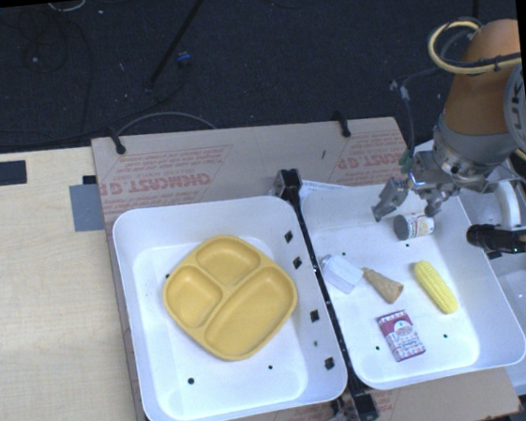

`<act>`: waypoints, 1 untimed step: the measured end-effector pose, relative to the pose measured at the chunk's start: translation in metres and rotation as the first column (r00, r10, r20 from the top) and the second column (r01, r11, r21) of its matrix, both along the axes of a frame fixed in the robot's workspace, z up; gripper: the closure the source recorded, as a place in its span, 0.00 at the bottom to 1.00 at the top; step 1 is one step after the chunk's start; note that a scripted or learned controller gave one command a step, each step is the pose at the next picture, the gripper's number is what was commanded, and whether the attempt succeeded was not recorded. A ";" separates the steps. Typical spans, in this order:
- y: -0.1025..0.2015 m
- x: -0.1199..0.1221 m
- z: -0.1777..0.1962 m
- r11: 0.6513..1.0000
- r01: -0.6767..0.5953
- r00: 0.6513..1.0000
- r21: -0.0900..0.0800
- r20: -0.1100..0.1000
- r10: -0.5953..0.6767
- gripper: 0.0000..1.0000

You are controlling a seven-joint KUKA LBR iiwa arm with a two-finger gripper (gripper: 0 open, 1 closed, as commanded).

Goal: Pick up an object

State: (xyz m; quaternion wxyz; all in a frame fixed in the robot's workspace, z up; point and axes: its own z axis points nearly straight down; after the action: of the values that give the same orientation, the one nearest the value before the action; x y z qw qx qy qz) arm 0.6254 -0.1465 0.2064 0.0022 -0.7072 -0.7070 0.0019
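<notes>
Yellow plastic fills the middle of the left bin (137,266): a divided plate (230,296) with three compartments, lying flat and turned at an angle to the bin's walls. A black divider strip (314,284) runs between that bin and the right bin (504,338), where the small things lie. Just past the strip rests a pale, whitish piece (342,273) (I cannot tell what it is), and touching or nearly touching its right side is a tan wedge (384,284). Below those, near the front wall, a small red-and-white packet (401,334) lies flat. Further right a yellow corn cob (435,286) lies slanted on the bin floor. Above the cob, toward the back of the bin, a little cylinder (415,226) lies on its side, and my gripper (413,199) hangs right over it with my two fingers spread apart, nothing between them. My arm (480,86), orange band and all, reaches in from the right.
</notes>
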 end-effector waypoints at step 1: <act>0.001 -0.008 -0.046 1.000 0.000 1.000 0.001 -0.001 0.000 0.00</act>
State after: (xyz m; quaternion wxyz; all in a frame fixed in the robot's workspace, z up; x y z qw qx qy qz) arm 0.6178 -0.1451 0.1607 0.0029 -0.7072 -0.7070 0.0021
